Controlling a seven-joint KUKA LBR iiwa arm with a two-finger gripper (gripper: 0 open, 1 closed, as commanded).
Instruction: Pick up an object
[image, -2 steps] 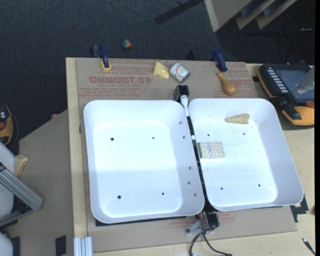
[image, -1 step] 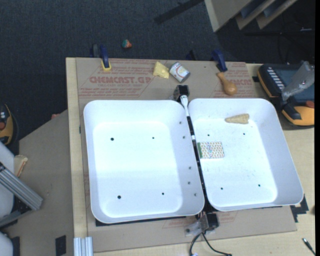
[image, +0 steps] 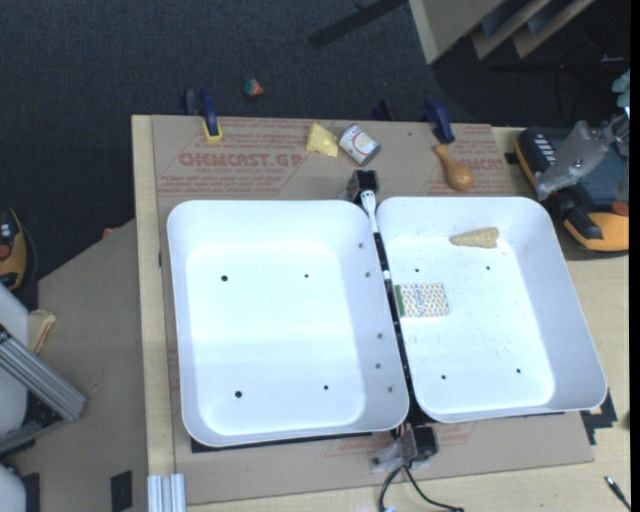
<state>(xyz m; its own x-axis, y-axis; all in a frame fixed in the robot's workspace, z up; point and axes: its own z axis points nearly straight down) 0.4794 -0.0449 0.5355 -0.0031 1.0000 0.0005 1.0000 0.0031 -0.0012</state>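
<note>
The right bin (image: 560, 300) holds two things. A tan, tapered piece like bread (image: 474, 238) lies near its far wall. A small flat rectangle with a green and pink pattern (image: 421, 300) lies by its left wall. The left bin (image: 190, 300) shows bare white floor with a few dark dots. My gripper (image: 575, 165) sits at the grey end of the arm by the view's right edge, beyond the right bin's far right corner and well apart from both objects.
On the cardboard behind the bins lie a yellow wedge (image: 322, 141), a small white box (image: 359, 144) and an orange-brown pear-shaped piece (image: 455, 170). Blue clamps (image: 208, 108) (image: 436, 118) grip the board's far edge. A yellow-black device (image: 590, 215) sits at the right.
</note>
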